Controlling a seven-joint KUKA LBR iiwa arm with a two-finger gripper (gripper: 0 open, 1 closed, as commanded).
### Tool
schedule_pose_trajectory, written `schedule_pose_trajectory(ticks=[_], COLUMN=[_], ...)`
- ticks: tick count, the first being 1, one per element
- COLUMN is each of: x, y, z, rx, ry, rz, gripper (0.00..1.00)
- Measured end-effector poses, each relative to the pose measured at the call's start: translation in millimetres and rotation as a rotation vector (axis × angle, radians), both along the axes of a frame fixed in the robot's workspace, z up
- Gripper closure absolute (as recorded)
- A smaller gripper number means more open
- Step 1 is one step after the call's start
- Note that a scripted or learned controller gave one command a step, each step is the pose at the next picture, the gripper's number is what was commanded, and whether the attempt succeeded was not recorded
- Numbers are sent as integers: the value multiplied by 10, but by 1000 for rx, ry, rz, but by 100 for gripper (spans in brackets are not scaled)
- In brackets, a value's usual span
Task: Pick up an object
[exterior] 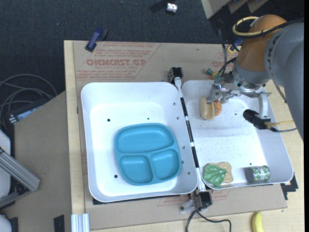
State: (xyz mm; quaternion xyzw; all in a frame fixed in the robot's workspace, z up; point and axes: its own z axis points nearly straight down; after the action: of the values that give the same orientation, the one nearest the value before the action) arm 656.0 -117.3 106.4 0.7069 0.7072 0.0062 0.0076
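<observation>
Tan and orange bread roll, rounded, long axis near to far, right bin, claw just above, grip state unclear

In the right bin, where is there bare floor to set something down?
The right bin has bare floor across its middle, bordered by the tan item under the tool above, and the green leafy piece and small can along the near edge. The far end by the tool is crowded.

divided plate in left bin; right bin holds bread piece rear, leaf toy and can front.
</observation>
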Motion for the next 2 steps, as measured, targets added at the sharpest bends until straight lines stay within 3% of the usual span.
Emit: schedule_pose_trajectory(ticks=[1,2], x=[-427,-435], y=[501,494], z=[796,784], rx=[3,2], ry=[16,19], rz=[1,0], gripper=[100,0])
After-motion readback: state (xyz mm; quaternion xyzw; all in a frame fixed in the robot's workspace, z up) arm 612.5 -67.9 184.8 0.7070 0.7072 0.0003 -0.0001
